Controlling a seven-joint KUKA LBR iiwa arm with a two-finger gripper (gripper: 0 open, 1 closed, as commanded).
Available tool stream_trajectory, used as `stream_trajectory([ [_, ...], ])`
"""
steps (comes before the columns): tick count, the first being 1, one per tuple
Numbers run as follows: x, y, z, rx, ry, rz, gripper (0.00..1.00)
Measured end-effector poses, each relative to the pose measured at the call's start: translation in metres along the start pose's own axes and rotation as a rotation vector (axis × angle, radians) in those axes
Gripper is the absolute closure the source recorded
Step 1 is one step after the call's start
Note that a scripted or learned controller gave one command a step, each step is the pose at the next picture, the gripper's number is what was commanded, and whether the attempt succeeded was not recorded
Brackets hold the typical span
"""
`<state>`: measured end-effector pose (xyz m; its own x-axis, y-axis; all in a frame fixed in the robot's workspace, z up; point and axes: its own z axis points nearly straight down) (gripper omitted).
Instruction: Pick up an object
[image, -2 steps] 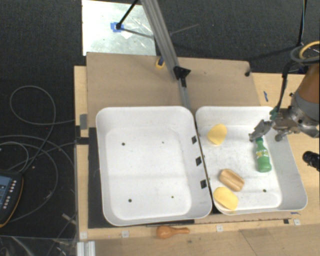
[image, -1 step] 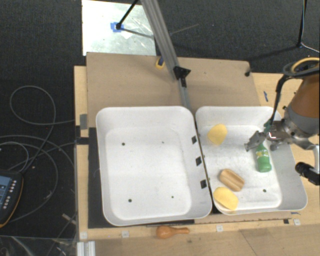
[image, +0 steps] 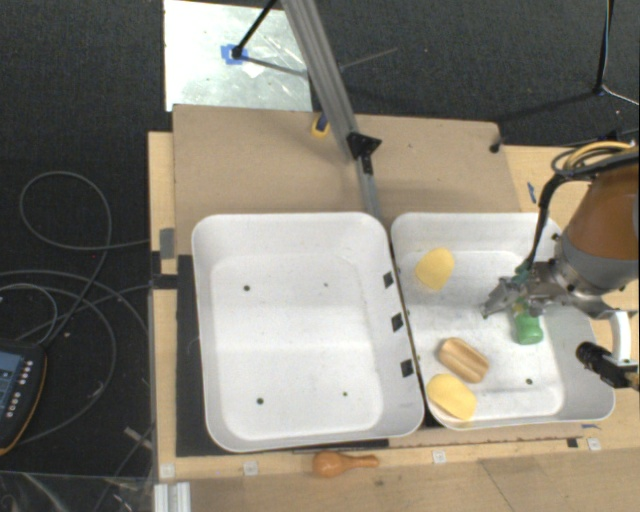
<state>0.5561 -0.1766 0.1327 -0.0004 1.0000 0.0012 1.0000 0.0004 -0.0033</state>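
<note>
My gripper (image: 520, 300) hangs over the right bin (image: 575, 400), near its right side. A small green object (image: 528, 330) lies directly beneath it, partly covered by the gripper body. I cannot tell whether it touches the green object. A round pale-yellow piece (image: 434, 268) rests at the bin's back left. A tan bread-like roll (image: 464, 360) and a yellow lemon-like object (image: 452, 397) lie at the front left, close to each other.
The left bin (image: 215, 330) stands beside the right one, their rims meeting with black clips (image: 397, 322). A brown pear-shaped thing (image: 345, 461) lies on the bench in front of the bins. A slanted metal pole (image: 335, 90) rises behind them.
</note>
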Motion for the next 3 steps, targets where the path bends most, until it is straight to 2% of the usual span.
stream_trajectory([
  [1, 0.000, 0.002, -0.014, -0.007, -0.002, -0.001, 1.00],
  [2, 0.009, -0.001, -0.066, -0.010, -0.003, -0.006, 1.00],
  [3, 0.009, 0.000, -0.090, -0.008, -0.002, -0.006, 1.00],
])
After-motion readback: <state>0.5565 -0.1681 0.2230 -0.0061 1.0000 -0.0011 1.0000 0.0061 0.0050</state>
